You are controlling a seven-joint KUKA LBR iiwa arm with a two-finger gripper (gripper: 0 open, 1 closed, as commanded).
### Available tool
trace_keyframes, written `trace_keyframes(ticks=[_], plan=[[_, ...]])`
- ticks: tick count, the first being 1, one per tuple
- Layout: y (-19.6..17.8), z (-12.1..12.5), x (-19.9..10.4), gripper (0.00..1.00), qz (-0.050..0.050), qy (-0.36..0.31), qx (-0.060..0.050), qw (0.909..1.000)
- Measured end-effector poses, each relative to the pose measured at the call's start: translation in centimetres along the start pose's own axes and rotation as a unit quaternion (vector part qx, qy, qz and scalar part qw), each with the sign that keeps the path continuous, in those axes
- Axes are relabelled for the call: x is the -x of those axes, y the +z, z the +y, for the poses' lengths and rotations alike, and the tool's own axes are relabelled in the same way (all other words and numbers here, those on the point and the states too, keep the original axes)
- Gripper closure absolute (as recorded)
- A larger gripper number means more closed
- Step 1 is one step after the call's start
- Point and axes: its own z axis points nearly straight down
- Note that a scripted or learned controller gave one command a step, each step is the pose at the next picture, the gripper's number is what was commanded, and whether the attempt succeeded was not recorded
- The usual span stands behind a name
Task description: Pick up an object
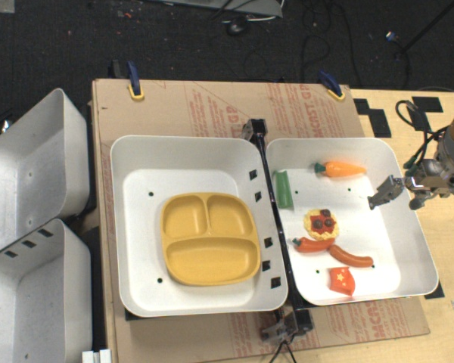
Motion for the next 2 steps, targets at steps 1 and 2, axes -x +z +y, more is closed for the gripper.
trace_keyframes(ticks=[1,2], plan=[[6.1,-0.8,-0.2,0.00,0.001,0.000,-0.001,1.0000],[12.3,-1.6,-0.4,0.00,0.001,0.000,-0.001,1.0000]])
